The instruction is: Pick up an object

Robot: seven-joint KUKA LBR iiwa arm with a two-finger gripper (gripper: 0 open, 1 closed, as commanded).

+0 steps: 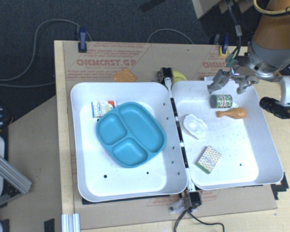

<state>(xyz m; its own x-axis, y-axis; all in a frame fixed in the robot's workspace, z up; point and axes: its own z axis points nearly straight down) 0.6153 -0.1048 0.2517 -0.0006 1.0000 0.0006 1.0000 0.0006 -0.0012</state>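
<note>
My gripper hangs open over the far part of the right bin, its two fingers spread with nothing between them. Just below it lies a small green-labelled can on its side. An orange drumstick-shaped toy rests beside the can, toward the front. A white crumpled cup-like piece sits near the bin's left wall. A small checkered box lies further forward. In the left bin a blue divided plate lies next to a small white carton.
An orange object and a yellow one sit on the cardboard behind the bins. A black clamp strip runs along the divide between the bins. Cables trail across the dark floor behind the bench.
</note>
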